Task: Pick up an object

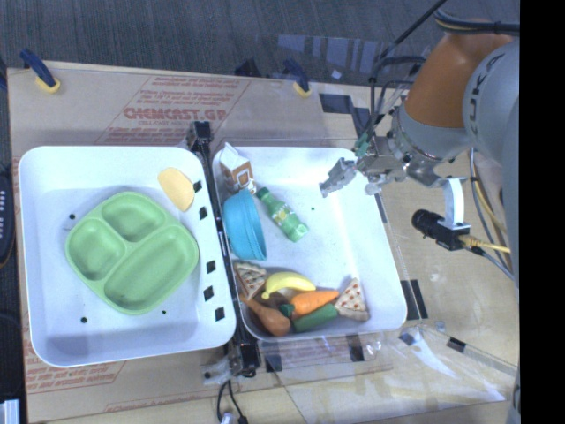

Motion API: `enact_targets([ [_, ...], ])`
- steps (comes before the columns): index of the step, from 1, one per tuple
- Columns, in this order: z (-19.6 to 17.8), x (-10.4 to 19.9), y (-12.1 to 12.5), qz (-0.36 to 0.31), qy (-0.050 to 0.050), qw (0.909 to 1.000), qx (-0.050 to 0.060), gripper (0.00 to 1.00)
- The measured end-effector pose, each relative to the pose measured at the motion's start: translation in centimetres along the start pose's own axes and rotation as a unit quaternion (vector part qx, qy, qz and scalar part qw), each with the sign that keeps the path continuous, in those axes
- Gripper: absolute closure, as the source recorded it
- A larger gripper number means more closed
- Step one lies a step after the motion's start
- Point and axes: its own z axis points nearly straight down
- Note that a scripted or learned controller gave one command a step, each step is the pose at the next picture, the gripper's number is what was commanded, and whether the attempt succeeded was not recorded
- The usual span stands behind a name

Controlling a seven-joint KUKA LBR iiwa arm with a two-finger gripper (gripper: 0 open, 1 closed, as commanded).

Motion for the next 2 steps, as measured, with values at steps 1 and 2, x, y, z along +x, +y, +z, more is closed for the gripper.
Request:
enact_targets([
  [1,15.3,6.8,0.3,-0.042,0.000,0.9991,-0.001,0.00],
  [2,14.3,6.7,0.3,-0.045,-0.001,0.9990,0.002,1.00],
])
